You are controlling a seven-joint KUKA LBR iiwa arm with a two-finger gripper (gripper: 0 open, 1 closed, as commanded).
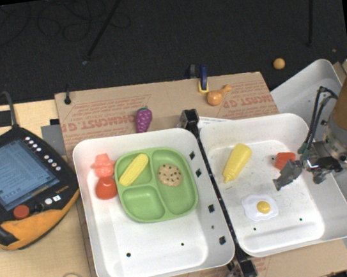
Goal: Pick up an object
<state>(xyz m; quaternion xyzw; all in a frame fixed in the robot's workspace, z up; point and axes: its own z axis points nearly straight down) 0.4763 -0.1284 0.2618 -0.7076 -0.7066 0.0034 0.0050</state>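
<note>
your gripper (289, 174) hangs beside the small red piece (284, 158); i cannot tell its state. it may nudge the piece away instead of grasping it.

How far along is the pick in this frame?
Nothing looks picked yet. The gripper hangs low over the right bin, just below the small red piece, with nothing visibly between its fingers. The yellow bottle and fried egg lie untouched on the bin floor. Grasping and lifting are still left.
</note>
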